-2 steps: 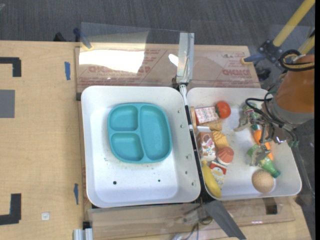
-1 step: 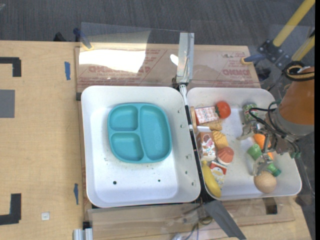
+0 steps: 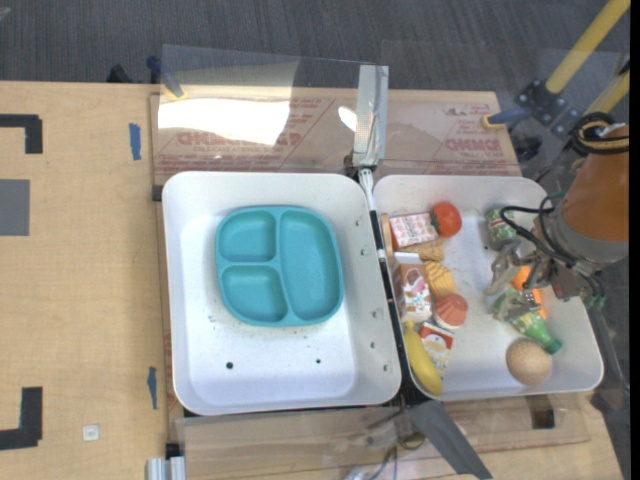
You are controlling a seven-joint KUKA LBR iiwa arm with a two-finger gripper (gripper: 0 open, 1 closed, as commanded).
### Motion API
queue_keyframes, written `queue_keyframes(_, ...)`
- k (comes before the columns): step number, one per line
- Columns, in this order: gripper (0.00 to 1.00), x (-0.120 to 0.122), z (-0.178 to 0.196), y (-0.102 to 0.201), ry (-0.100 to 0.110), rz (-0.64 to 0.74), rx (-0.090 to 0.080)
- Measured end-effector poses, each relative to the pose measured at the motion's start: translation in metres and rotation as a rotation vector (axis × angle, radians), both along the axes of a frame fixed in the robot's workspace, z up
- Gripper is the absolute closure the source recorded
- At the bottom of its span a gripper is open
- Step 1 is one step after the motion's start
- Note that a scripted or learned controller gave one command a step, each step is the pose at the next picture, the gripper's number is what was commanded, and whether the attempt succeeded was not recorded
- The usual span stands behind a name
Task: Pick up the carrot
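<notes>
Orange carrot (image 3: 524,286) lies in the right bin (image 3: 590,368), near its right wall, directly beneath the gripper (image 3: 527,280). Whether the gripper has it cannot be told. A teal divided plate (image 3: 279,265) sits in the left bin (image 3: 190,368).

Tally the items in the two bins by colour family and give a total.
Teal: 1, the divided tray
Red or orange: 3, tomato, round piece, carrot
Yellow: 1, banana
Tan: 1, egg
Printed cartons: 3
Total: 9
</notes>
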State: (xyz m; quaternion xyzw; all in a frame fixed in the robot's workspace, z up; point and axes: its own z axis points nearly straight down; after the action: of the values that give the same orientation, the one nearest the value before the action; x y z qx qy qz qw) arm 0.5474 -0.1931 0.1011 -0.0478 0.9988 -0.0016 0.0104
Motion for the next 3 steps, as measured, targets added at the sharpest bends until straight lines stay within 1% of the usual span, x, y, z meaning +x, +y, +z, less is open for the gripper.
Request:
queue_keyframes(1, 1.0, 0.022, 0.069, 0.053, 0.004, -0.059, 0.003)
queue_keyframes(2, 1.0, -0.005, -0.004, 0.007, 0.012, 0.159, -0.001)
queue_keyframes(3, 1.0, -0.025, 0.078, 0.052, 0.008, -0.032, 0.002)
